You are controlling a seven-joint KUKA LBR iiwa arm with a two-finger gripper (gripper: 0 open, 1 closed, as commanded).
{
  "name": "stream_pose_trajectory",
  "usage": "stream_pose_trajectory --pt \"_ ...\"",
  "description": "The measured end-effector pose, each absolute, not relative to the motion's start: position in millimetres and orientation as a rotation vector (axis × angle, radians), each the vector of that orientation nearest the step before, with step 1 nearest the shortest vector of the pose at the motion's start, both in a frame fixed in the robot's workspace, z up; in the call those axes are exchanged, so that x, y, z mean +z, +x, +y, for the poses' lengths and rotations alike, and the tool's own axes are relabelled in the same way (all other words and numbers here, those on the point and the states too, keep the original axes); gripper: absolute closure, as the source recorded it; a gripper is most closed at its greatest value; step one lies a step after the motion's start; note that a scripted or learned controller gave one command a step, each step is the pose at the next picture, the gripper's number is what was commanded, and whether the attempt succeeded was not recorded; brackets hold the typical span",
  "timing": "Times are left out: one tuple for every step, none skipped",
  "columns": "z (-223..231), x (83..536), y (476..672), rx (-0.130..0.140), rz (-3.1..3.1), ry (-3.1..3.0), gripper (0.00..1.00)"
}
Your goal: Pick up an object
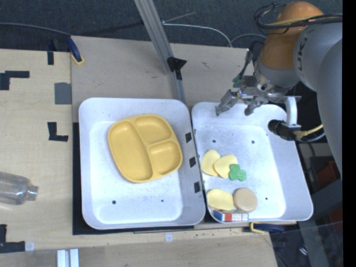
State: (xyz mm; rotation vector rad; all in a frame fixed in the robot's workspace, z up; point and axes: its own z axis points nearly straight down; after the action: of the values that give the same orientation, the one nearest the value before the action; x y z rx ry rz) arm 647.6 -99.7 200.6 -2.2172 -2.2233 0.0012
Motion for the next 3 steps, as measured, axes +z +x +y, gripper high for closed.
stream_pose_trajectory --pt "-115.0 87.0 588.7 0.000 -2.220 -2.224 0.00" --pt "-90.7 88.6 634.8 -0.003 -2.227 -2.217 0.00" --pt "-91.3 98.1 632.8 -0.001 -2.223 -2.216 1.00"
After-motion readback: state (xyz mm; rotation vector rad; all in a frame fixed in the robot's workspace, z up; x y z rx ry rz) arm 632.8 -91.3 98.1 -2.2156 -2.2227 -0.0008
